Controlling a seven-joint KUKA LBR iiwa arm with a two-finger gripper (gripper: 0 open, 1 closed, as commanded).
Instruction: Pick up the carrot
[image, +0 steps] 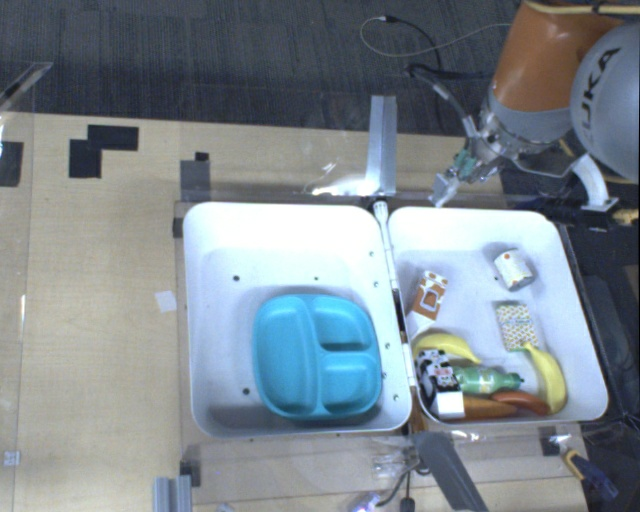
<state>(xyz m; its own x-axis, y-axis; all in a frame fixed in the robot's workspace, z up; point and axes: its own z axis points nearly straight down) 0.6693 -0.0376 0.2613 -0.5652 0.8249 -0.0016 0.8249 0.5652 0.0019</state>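
The carrot (503, 405) is a slim orange-red piece lying flat along the front wall of the right bin (470, 235). It sits just below a green bottle (486, 380), and a banana (548, 376) touches its right end. My gripper (452, 181) hangs above the bin's far rim near the divider, well away from the carrot and tilted down to the left. Nothing shows in its grasp.
The right bin also holds a second banana (446, 346), a small orange-and-white box (431, 295), a white can (512, 268), a patterned packet (516, 325) and a black-and-white item (438, 377). A blue divided plate (318, 355) lies in the left bin (230, 250).
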